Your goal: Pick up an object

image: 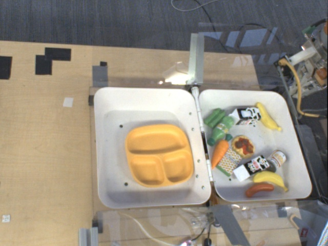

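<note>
- Orange compartment tray point(156, 154) is seen in the left bin point(110, 137), alone.
- Toy foods are piled in the right bin point(292, 137): carrot point(220, 153), two bananas point(268, 116) point(270, 179), green pepper point(217, 122), sausage point(259, 189), small can point(277, 158), milk cartons point(247, 115) point(252, 167).
- Arm hardware point(310, 60) is glimpsed at the right edge, well apart from the bins; pincer state cannot be told.
- Nothing is judged lifted yet; approach, grasp and lift are all left to do.
</note>
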